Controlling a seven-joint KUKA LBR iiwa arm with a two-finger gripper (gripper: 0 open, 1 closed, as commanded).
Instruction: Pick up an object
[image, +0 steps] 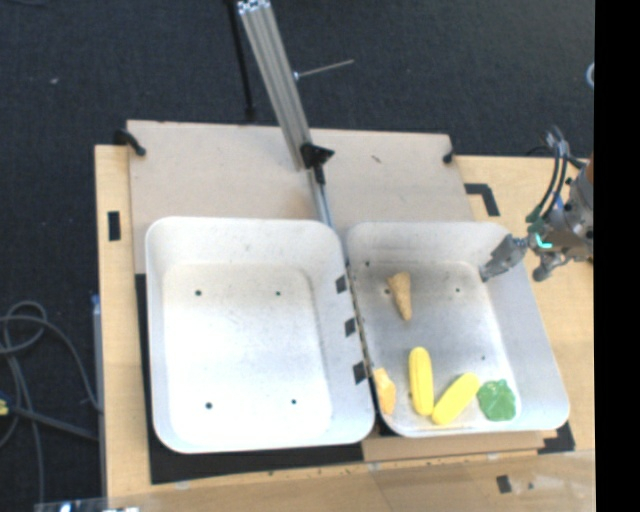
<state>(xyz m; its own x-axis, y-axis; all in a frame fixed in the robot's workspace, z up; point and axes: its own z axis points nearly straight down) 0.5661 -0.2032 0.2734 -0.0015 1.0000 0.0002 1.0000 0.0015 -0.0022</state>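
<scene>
White plastic bins sit side by side on the bench (250, 175): the left bin (160, 330) and the right bin (520, 330), which carries all 5 visible objects.

Contents of right bin: 1 tan cone-shaped piece (401, 295) near the upper middle, well apart from the rest; 1 small orange-yellow piece (384, 391) against the left wall; 2 yellow corn-like pieces, the upright one (421, 380) and the slanted one (455, 397), lying close to each other, possibly touching at the lower end; 1 green lump (497, 400) just beside the slanted piece.

Gripper (530, 255) stands over the upper right rim of the right bin, at the frame's edge. 2 finger-like parts show, one reaching left over the rim, but I cannot tell whether the jaws are spread or closed. Nothing is seen between them.

Assessment: the approach step is in hand; no object is yet reached.

Recommendation: the tan cone is the soundest target, being isolated with bare floor on all sides. Jaws should straddle its narrow width, across the long axis, and descend fully to the floor before closing. The clustered lower group risks a knock or a double catch; the piece at the wall leaves no finger room.
</scene>
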